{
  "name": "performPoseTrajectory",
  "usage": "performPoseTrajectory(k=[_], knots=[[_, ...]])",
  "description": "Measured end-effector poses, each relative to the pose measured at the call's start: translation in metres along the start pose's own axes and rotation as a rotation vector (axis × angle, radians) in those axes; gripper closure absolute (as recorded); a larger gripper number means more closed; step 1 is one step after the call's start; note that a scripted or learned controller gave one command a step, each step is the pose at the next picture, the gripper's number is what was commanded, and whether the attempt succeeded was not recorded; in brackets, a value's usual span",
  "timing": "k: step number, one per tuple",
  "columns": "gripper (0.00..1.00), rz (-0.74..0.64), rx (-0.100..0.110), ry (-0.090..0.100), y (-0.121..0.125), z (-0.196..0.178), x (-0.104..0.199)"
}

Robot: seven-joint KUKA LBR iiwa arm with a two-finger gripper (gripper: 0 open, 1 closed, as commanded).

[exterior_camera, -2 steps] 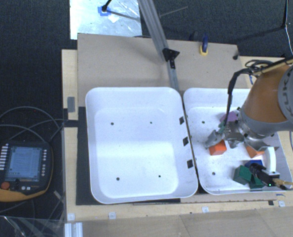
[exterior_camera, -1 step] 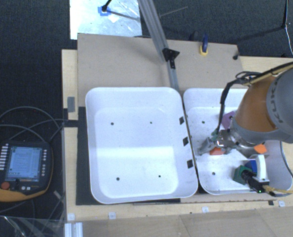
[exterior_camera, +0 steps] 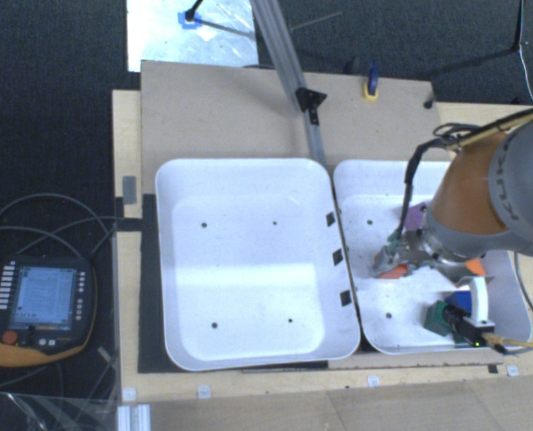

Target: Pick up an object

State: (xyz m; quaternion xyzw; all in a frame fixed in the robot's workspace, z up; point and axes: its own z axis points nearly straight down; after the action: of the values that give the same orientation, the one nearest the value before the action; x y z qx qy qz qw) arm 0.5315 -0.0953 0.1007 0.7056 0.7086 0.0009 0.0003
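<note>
While the gripper (exterior_camera: 390, 263) hangs low, grip unclear, an orange object (exterior_camera: 391, 274) lies just beneath.

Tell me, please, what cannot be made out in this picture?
- Gripper, camera view: too small and blurred to judge its state.
- Orange object: partly under the gripper, shape unclear.
- Purple object: mostly behind the arm.
- Right bin: far side covered by the arm.

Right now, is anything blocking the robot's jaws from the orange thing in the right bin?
Nothing visible does. The gripper is already down at the orange object in the right bin. The purple object and green-blue objects lie off to the sides.
</note>
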Motion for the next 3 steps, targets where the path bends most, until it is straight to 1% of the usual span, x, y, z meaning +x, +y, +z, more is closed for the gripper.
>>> performPoseTrajectory(k=[1, 2, 3], knots=[[1.00, -0.001, -0.004, -0.001, -0.004, -0.058, 0.007], [1.00, 0.000, -0.006, -0.003, 0.001, -0.109, -0.003], [1.00, -0.001, -0.006, -0.002, 0.003, -0.156, -0.003]])
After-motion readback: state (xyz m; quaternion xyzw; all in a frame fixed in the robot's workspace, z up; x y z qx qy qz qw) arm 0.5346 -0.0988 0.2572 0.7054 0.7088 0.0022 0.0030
